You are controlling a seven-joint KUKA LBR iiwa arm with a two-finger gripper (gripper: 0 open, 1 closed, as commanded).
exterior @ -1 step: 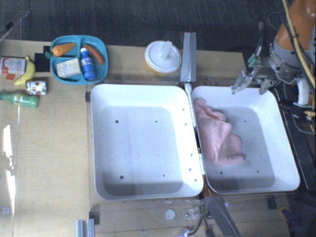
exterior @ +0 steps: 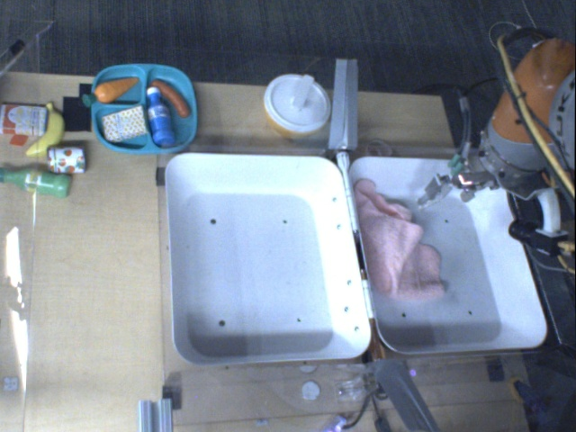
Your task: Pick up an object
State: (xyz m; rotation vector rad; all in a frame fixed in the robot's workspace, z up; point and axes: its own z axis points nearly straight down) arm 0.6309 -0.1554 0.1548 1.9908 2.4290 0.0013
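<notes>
A crumpled pink cloth (exterior: 396, 241) lies in the left half of the right bin (exterior: 504, 304), against the wall it shares with the other bin. My gripper (exterior: 445, 194) hangs over the bin's far right part, just right of and beyond the cloth's top end. Its two fingers are spread apart and open, with nothing between them and no contact with the cloth. The grey arm with the orange band (exterior: 540, 79) comes in from the upper right.
The left bin (exterior: 180, 241) stands beside the right one. Beyond the bins sit a white lidded cup (exterior: 297, 104) and a blue tray (exterior: 144, 108) of toy food. A banana (exterior: 47, 131), a can and a green bottle lie at the far left.
</notes>
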